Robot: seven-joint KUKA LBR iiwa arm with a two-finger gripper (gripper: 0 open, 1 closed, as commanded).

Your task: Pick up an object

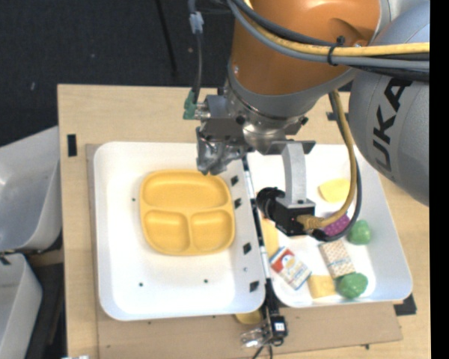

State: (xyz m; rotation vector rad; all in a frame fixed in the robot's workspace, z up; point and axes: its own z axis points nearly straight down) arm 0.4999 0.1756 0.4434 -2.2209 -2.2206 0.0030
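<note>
While the jaws [213, 158] hung at frame centre, state untellable | yellow tray [187, 212] lay flat, long axis left-right, left bin [120, 290] | pale wooden desk [135, 111], dark surroundings.

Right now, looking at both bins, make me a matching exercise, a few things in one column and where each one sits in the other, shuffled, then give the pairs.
Things:
1. yellow divided tray
2. red and white packet
3. green ball
4. gripper

Places:
A. right bin, towards its right rim
B. above the tray's far edge
C. middle of the left bin
D. right bin, near the divider, towards the front

Pairs: 1-C, 2-D, 3-A, 4-B
</note>
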